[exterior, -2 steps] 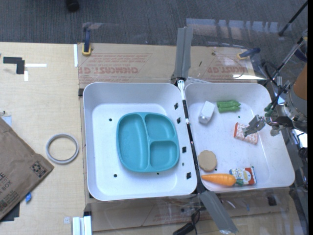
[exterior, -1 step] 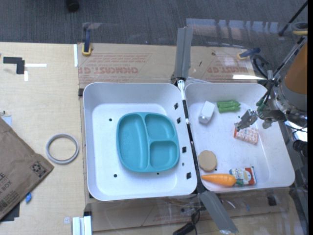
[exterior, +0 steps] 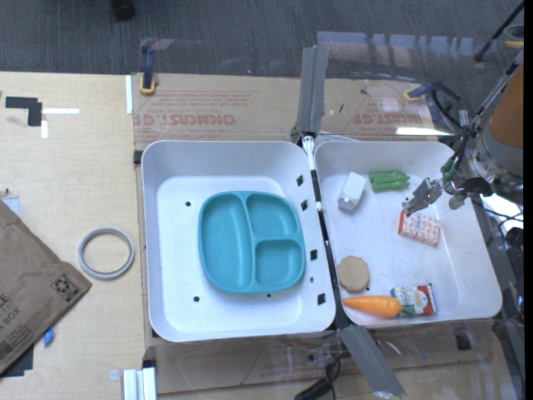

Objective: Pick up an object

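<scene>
On wooden bench point(exterior: 67, 182), two white bins point(exterior: 166, 248); grey carpet behind. Gripper point(exterior: 423, 197) hovers over right bin above red-white packet point(exterior: 419, 227), opening unclear, holding nothing visible.

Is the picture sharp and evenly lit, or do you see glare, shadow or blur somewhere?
In the camera view the light is soft and even; the teal plate casts only a faint shadow in the left bin. Reflections streak the clear panel behind the right bin. The gripper and the arm at the right edge look slightly blurred; small items such as the carrot lack fine detail.
</scene>
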Robot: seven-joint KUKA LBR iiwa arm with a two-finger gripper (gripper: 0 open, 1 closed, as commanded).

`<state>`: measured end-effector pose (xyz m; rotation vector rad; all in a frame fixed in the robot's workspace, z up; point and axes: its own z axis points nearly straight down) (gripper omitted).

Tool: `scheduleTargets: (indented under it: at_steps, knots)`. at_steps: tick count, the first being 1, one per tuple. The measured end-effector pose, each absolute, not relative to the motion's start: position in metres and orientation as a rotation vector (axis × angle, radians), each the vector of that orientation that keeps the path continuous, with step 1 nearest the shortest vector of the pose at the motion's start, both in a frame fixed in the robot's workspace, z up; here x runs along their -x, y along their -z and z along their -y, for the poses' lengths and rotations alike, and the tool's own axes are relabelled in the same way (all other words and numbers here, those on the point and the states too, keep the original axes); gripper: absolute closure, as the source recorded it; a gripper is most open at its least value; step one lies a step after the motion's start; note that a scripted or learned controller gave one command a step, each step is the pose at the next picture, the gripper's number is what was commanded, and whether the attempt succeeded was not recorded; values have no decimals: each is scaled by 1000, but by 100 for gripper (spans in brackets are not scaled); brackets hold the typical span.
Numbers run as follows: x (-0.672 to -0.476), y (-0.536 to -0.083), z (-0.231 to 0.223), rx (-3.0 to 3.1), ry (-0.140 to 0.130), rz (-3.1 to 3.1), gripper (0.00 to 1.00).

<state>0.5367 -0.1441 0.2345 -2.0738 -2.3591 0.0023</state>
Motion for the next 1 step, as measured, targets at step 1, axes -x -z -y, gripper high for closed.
scheduleTargets:
  at_steps: [1]
  knots:
    - [-555,-129,184,1979,-2,2438,0]
